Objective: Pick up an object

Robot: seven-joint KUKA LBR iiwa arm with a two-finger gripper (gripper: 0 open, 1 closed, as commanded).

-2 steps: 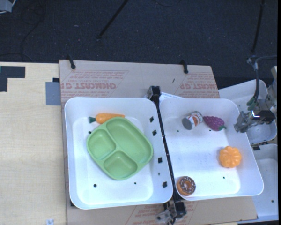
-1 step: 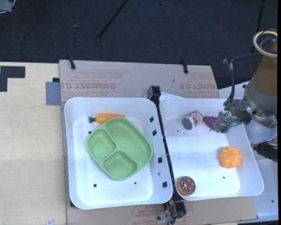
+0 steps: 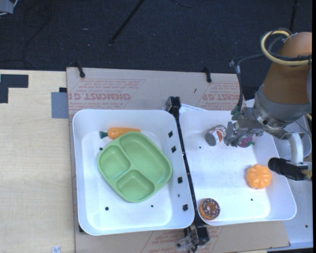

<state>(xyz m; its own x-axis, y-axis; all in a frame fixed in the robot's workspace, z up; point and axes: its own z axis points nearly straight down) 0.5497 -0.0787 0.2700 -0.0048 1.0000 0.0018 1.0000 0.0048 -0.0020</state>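
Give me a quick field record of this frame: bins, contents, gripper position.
left bin: green divided plate, toy carrot by the plate's far edge
right bin: orange toy pumpkin, chocolate donut at near rim, small grey and orange can lying on its side
gripper: low in right bin, just right of the can
grasp: nothing visibly held
purple object: under gripper, identity unclear

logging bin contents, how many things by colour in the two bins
green: 1, the divided plate
orange: 2, the carrot and the pumpkin
brown: 1, the doughnut
white and orange: 1, the small can
total: 5
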